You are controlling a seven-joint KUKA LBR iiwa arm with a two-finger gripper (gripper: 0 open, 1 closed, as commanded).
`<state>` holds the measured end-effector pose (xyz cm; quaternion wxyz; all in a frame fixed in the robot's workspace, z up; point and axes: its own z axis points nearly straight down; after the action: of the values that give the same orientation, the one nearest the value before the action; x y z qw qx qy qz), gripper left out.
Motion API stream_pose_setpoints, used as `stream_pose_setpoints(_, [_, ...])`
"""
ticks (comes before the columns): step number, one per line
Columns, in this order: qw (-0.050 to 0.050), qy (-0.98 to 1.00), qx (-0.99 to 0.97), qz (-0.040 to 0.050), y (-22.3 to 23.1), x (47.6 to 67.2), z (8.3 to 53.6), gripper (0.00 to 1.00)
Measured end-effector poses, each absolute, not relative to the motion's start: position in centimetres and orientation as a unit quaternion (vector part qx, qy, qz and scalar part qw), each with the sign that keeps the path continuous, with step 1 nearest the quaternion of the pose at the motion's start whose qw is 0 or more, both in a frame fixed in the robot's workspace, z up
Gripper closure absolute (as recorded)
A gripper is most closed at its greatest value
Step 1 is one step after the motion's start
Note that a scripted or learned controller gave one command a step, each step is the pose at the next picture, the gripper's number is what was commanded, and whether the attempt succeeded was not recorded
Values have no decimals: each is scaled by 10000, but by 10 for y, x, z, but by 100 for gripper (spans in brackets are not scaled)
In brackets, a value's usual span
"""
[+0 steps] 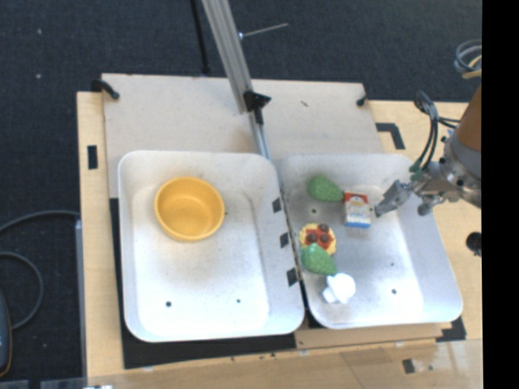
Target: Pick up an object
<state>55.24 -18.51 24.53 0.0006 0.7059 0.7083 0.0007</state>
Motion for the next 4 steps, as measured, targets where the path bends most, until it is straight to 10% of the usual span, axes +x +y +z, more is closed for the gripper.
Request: stream_pose_setpoints(4, [-11,7062,7080,-21,-182,562,102,0])
